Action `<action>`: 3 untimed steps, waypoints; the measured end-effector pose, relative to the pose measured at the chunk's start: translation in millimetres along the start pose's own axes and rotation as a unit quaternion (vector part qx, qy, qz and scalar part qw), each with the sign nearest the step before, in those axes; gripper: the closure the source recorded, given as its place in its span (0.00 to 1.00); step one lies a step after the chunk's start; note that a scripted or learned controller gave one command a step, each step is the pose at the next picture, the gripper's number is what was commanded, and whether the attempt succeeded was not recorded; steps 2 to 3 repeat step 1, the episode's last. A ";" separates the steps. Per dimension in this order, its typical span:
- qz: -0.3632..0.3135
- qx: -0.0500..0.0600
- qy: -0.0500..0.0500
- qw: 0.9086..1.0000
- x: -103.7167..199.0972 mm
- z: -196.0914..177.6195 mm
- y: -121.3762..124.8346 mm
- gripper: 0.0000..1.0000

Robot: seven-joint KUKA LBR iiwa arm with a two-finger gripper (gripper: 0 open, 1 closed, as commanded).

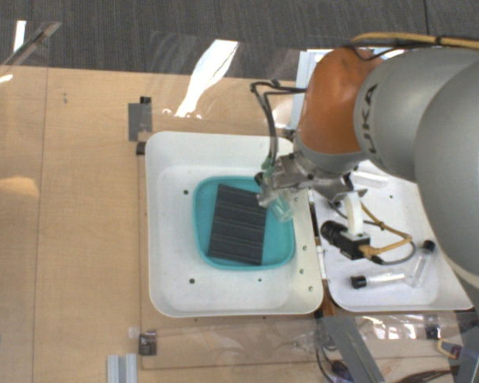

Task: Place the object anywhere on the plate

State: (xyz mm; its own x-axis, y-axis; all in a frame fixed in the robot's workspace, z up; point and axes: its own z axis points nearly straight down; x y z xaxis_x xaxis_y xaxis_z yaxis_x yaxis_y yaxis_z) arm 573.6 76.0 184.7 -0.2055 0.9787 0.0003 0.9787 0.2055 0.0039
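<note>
A teal plate [281, 250] lies in the left white bin [169, 238]. A dark grey ribbed rectangular slab [238, 225] rests flat on the plate, slightly left of its middle. My gripper [276, 200] hangs over the plate's upper right edge, just beside the slab's top right corner. Nothing shows held in it. The grey arm with its orange band [335, 102] comes in from the upper right and hides part of the bin's far right rim.
The right white bin [431, 294] holds a small clear tube with a black cap [377, 279] and another clear tube [420, 265] near its front. A divider wall [318, 254] separates the two bins. Bare wooden bench [64, 214] lies to the left.
</note>
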 end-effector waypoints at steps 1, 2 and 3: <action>0.000 0.000 0.000 1.000 -0.3 -0.2 0.1 0.00; 0.000 0.000 0.000 1.000 -0.3 -0.2 0.1 0.00; 0.000 0.000 0.000 1.000 -0.3 -0.2 0.1 0.00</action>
